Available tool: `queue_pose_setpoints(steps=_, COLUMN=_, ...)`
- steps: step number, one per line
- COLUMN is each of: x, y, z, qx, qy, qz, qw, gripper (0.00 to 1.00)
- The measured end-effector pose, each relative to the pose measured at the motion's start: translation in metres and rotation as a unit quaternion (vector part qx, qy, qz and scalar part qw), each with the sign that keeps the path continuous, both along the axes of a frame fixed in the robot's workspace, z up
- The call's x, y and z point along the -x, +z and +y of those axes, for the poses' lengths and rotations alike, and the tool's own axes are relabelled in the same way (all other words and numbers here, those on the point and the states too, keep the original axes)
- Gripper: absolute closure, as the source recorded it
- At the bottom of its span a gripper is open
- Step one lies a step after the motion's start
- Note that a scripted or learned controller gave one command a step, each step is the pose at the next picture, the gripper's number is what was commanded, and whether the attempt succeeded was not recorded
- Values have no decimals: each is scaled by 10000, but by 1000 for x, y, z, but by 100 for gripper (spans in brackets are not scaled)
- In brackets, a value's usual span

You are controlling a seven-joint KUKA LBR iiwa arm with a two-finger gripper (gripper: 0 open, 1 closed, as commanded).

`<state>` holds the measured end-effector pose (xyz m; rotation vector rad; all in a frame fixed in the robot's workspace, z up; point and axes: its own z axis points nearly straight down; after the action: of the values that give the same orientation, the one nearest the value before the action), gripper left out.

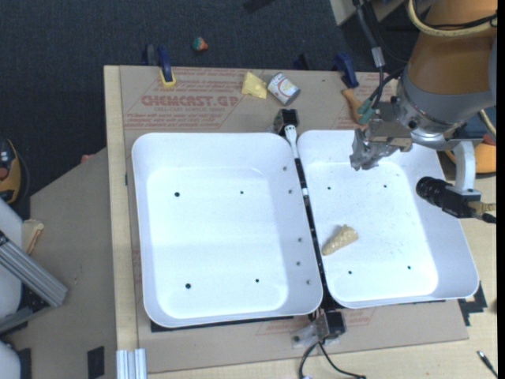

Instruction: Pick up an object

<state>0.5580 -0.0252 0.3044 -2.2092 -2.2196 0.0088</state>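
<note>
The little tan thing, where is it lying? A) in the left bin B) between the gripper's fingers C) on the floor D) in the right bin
D: the little tan thing lies on the floor of the right bin, near its left wall, well below the gripper, which hangs over the bin's far end.

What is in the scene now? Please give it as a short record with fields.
left bin: white, nothing visible inside
right bin: holds one tan object near its left wall
gripper: above the right bin's far end, apart from the tan object
bench: yellow piece and small box behind the bins
</note>
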Motion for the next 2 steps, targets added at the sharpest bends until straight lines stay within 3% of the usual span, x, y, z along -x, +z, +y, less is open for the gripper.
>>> queue_pose_setpoints(steps=1, x=20, y=141, z=40, qx=4, qy=10, qz=-144, qw=9999, gripper=100)
queue_pose_setpoints(steps=2, x=57, y=40, z=63, qx=14, qy=-12, qz=6, qw=10000, gripper=100)
